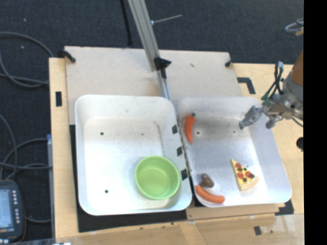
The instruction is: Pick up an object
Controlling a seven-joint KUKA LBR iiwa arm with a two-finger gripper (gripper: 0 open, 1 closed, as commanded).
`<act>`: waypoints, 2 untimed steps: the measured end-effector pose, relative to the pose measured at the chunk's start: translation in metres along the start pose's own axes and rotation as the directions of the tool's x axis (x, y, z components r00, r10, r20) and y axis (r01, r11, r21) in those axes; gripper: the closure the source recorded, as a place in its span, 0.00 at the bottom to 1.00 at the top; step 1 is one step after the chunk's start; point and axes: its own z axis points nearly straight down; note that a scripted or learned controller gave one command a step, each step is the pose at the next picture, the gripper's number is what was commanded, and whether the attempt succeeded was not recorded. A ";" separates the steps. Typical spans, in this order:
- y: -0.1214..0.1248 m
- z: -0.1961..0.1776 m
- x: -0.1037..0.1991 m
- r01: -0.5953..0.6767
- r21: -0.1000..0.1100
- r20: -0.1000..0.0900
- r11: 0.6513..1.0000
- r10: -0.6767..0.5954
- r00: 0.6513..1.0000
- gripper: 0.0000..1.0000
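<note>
- The pale wooden bench [117, 70] is carrying two shallow white bins side by side, and dark carpet with loose cables is lying around it.
- The left white plastic bin [102, 137] is sitting toward the bench's left side, its right wall touching the neighbouring bin.
- The right white plastic bin [219, 137] is lying beside it, with the toy items scattered along its left and lower parts.
- A slanted grey aluminium rail [145, 29] is running from the top of the view down to the seam between the bins.
- The grey arm with its orange band [296, 75] is reaching in from the right, above the upper right corner of the right bin.
- The round lime-green plastic bowl [157, 176] is sitting upright in the lower right part of the left bin, near the shared wall.
- The two-finger gripper [251, 117] is hanging over the right bin's upper right area; I cannot tell how far its fingers are parted, and nothing is showing between them.
- The yellow toy pizza slice [243, 175] is lying in the lower right part of the right bin, well apart from the gripper.
- The orange toy carrot [189, 127] is lying against the right bin's left wall.
- The orange-red toy sausage [209, 194] is lying along the front edge.
- The small brown lump [206, 179] is resting just above the sausage.
</note>
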 end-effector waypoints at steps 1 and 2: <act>0.000 0.000 0.000 0.000 0.000 0.000 1.000 0.000 1.000 0.00; 0.001 0.063 -0.001 -0.004 0.007 0.001 1.000 0.004 1.000 0.00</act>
